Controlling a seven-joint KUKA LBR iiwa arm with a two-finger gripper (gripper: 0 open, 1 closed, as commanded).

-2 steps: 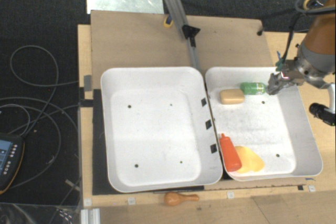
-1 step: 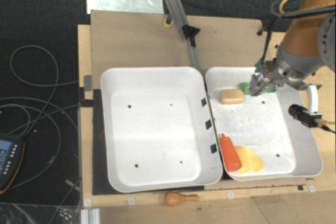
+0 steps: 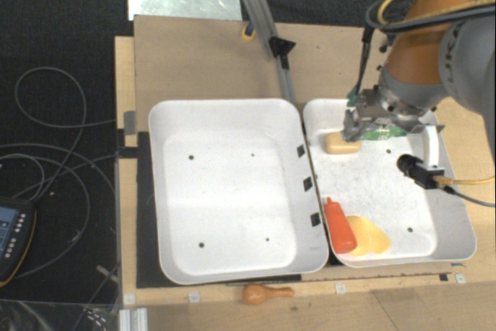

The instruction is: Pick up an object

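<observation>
Two white bins sit side by side, and we see the gripper [image 3: 353,128] low in the right bin [image 3: 457,240], right over a tan block [image 3: 339,144] near its far-left corner (whether they touch, we cannot tell). How its grip is set we cannot tell. An orange bottle [image 3: 339,225] and a yellow piece [image 3: 370,235] lie touching near the front edge.

White bins [image 3: 232,120]; tan block [image 3: 341,143]; orange-red bottle [image 3: 339,225]; yellow object [image 3: 372,236].
</observation>
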